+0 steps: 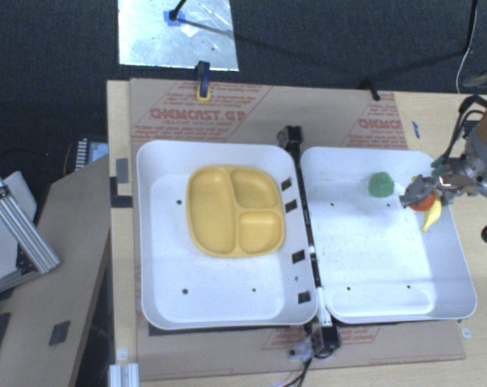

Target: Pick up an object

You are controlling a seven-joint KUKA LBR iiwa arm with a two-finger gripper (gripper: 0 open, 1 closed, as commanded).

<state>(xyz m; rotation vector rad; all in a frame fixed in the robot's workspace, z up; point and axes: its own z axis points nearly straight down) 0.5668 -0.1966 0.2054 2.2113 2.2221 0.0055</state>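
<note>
- Currently, the gripper [415, 192] sits low in the right bin [372, 297], at its far right side.
- Finger state: cannot tell.
- Orange-and-yellow object [427, 210] lies touching the gripper; green ball [380, 185] lies just left.
- Step: grasp attempt. Next move: confirm hold before lifting.

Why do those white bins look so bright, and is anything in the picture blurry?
In the camera view, overhead light washes out the white bins, hiding surface detail; the foil sheet at the top shows patchy glare; the gripper near the green ball looks soft and smeared, while the yellow tray is reasonably sharp.
</note>
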